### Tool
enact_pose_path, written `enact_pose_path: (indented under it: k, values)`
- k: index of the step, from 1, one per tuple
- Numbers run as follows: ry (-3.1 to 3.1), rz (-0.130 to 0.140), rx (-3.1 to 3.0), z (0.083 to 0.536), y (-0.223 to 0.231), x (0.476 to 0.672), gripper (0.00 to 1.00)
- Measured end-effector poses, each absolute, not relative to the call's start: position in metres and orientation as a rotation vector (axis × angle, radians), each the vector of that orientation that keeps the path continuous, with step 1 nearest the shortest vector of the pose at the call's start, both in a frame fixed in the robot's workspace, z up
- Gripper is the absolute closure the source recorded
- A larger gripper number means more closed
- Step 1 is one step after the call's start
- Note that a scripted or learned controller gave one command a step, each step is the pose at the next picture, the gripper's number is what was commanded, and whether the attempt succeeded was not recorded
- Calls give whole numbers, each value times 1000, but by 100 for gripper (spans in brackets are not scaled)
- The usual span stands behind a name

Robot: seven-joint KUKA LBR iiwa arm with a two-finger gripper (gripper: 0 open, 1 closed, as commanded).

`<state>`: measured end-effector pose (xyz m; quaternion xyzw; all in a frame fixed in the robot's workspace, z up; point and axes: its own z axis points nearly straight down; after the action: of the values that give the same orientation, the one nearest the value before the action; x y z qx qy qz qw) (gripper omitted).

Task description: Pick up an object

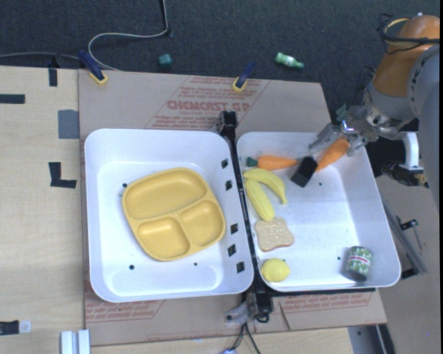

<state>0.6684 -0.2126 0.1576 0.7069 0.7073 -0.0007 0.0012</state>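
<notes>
Carrot (332,155) between gripper (319,159) fingers, above right bin (369,220)

A yellow three-compartment plastic tray (174,213) lay in the left white bin (103,220); a white cable (133,35) looped across the dark floor behind.

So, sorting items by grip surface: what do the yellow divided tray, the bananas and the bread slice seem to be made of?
Yellow divided tray: probably moulded plastic, smooth, faint sheen. Bananas: probably plastic toys, uniform glossy yellow. Bread slice: likely toy plastic or foam, matte tan; unclear which.
</notes>
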Motion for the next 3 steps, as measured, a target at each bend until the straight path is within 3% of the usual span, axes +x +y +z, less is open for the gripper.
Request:
enact_pose_path:
  k: [1,2,3]
  values:
    - [2210,-1,2218,105,-172,661,0]
    - [2226,-41,2228,87,-134,660,0]
    - [2222,-36,2238,83,-114,663,0]
